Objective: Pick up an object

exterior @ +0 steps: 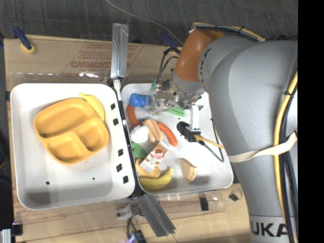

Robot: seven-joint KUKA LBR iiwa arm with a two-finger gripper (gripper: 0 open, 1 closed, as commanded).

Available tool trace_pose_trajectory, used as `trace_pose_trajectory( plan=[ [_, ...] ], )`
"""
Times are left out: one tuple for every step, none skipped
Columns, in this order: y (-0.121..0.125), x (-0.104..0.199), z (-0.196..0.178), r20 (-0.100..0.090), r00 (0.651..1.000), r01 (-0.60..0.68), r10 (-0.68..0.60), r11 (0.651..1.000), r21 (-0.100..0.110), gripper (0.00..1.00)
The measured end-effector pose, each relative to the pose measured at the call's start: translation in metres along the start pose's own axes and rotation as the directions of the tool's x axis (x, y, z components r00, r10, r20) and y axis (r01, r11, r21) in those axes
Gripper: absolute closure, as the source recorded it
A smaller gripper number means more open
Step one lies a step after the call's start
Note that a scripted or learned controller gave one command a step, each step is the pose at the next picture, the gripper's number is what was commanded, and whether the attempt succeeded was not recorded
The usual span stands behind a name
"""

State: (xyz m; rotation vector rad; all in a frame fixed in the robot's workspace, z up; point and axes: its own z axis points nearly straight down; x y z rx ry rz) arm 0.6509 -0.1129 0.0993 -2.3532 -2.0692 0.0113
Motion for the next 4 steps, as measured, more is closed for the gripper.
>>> trace_pose_trajectory(
  plan=[
    [0.000, 0.000, 0.000, 0.000, 1.000, 0.001, -0.001, 1.000, 0.001, 0.00],
    [-0.050, -0.029, 0.009, 0.000, 0.998, 0.055, -0.055, 0.998, -0.006, 0.00],
    [-0.050, -0.029, -0.001, -0.001, 0.998, 0.058, -0.058, 0.998, -0.004, 1.00],
    [-0.038, 0.059, -0.096, -0.003, 0.999, -0.043, 0.043, 0.999, -0.016, 1.00]
  ],
)
